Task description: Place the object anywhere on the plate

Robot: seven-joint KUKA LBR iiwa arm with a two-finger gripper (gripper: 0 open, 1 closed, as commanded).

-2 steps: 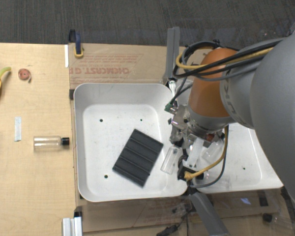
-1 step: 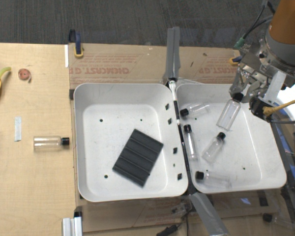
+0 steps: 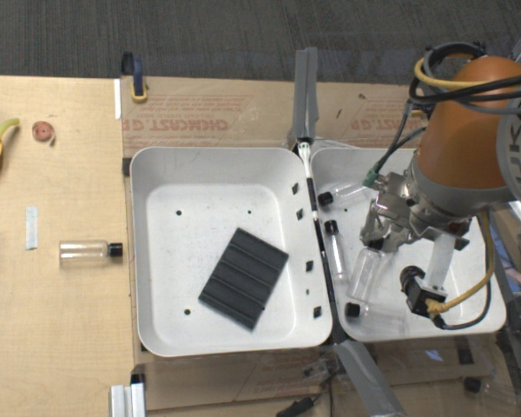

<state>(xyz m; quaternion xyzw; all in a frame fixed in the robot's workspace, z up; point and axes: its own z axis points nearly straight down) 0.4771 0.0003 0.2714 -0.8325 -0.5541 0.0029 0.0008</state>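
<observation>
Wooden bench (image 3: 52, 320) under 2 white bins (image 3: 156, 259)

The gripper (image 3: 384, 233) hung over the right bin (image 3: 495, 315), above clear bottles (image 3: 365, 276); the dark ridged plate (image 3: 244, 278) lay well left.

1. We look down on a pale wooden bench (image 3: 52, 320) that takes up the left and lower part of the view.
2. Beyond its far edge we see dark grey carpeted floor (image 3: 208, 16).
3. A sheet of brown cardboard (image 3: 208, 120) with red print lies under the bins.
4. The light is even, with soft shadows.
</observation>
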